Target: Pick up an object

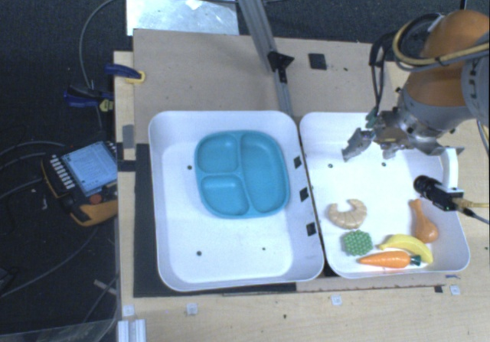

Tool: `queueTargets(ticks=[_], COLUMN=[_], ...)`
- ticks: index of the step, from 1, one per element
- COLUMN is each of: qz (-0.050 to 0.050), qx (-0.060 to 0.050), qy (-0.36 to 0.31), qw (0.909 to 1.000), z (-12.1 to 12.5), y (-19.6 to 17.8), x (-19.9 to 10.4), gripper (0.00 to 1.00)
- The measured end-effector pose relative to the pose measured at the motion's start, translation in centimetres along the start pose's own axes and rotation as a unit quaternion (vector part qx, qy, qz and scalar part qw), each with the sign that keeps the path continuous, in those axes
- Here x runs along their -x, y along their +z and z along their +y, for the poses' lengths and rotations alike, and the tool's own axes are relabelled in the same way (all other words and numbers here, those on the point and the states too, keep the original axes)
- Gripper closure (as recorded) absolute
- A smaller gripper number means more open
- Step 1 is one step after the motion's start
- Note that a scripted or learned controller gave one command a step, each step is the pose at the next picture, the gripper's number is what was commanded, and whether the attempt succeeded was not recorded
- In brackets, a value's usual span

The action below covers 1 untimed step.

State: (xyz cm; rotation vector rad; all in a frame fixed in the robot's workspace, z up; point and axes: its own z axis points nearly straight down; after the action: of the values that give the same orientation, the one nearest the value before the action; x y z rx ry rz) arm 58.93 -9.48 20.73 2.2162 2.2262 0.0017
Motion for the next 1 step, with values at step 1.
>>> queueTargets(ticks=[1], qz=[-0.001], qx=[-0.001], qy=[0.002], qw=[1.0], z=[0.19], y=[4.56], x=[0.84], gripper=[0.0])
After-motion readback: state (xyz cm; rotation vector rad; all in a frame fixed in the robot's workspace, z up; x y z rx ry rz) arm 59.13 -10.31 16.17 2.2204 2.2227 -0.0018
